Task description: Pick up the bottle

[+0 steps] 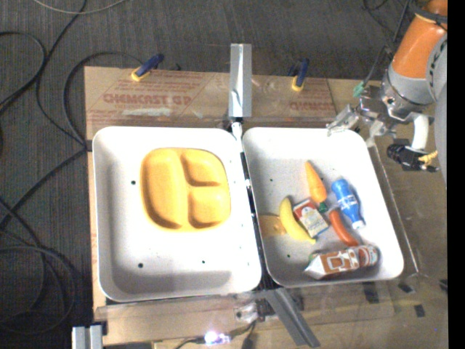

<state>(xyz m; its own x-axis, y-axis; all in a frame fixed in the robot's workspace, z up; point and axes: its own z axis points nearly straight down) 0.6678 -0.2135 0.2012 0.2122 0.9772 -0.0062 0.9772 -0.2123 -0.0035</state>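
Note:
The blue bottle [347, 203] with a white label lies on its side in the right bin [290, 147], towards that bin's right wall. My gripper [357, 122] hangs over the bin's far right corner, well beyond the bottle and apart from it. Its two fingers are spread open with nothing between them.
Around the bottle lie an orange carrot [314, 181], a banana [292, 221], a small red box [312, 219], a red-orange pepper [342, 228] and a carton [341, 261] near the front wall. A yellow divided tray [185, 187] sits in the left bin [109, 217].

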